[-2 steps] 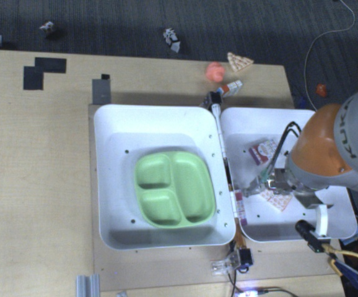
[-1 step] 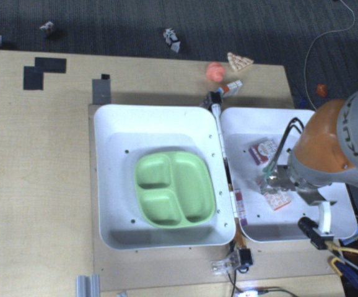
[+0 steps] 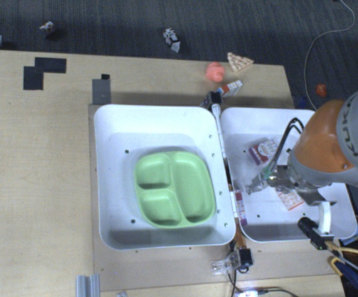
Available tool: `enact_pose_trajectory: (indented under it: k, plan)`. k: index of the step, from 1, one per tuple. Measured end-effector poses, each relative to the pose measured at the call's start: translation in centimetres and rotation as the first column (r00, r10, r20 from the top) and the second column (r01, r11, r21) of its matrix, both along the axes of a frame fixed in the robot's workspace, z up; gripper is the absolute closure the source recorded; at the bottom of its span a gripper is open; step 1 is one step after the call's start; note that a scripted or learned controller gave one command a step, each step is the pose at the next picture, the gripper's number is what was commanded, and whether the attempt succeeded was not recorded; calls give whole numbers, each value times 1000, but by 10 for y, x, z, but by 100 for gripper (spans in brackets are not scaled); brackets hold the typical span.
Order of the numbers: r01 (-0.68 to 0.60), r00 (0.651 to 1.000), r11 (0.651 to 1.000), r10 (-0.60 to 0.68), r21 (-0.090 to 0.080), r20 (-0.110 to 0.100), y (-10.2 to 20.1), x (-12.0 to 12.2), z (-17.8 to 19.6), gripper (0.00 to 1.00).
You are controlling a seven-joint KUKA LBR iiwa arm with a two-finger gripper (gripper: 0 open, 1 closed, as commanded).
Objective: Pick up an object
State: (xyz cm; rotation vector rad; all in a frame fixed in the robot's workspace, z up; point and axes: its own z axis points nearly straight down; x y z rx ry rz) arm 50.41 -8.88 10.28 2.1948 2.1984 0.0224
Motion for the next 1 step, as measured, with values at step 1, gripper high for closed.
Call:
enact_pose_trajectory:
  k: [1]
  plan:
    - [-4, 1000, 1000, 4, 10, -15, -10, 112, -12, 0]
